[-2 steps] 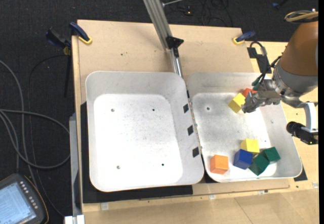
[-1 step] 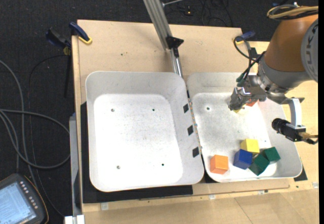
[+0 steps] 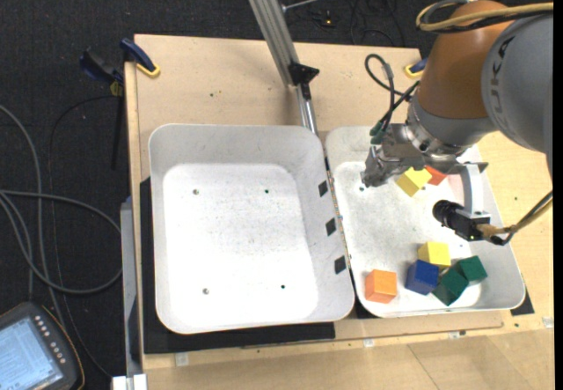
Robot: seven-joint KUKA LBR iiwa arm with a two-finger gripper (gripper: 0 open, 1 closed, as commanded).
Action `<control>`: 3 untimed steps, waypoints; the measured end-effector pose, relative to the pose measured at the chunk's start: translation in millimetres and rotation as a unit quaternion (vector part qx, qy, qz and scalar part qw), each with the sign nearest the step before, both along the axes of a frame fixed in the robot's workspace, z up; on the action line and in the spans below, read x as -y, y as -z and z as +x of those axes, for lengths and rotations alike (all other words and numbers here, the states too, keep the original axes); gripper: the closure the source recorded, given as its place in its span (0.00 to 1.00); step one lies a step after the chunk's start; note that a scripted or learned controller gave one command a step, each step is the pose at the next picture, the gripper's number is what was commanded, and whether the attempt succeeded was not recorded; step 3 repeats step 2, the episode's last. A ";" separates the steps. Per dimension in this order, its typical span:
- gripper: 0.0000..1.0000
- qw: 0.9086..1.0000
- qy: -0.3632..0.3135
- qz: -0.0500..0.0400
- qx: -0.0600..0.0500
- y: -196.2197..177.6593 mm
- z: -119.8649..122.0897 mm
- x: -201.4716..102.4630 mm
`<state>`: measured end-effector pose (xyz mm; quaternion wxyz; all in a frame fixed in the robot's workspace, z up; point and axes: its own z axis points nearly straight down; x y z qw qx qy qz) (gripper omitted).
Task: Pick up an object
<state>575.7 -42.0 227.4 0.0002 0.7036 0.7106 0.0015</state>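
No writing can be read on anything here. Nearest, along the right bin's (image 3: 493,300) front edge, sit an orange block (image 3: 381,285), a blue block (image 3: 422,277), a yellow block (image 3: 434,253) and two green blocks (image 3: 461,278), bunched close. Farther back, a tilted yellow block (image 3: 411,180) and an orange-red block (image 3: 435,175) lie just beside the gripper (image 3: 376,170). The arm (image 3: 479,80) reaches in from the right, wrist bent down over the bin's back half. Whether the fingers grip anything cannot be told. The left bin (image 3: 163,203) lies alongside.
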 end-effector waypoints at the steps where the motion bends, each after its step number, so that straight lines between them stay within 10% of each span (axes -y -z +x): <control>1: 1.00 1.000 0.000 0.000 0.000 -11.4 4.4 -54.5; 3: 1.00 1.000 0.001 0.000 -0.002 -0.4 5.7 -113.6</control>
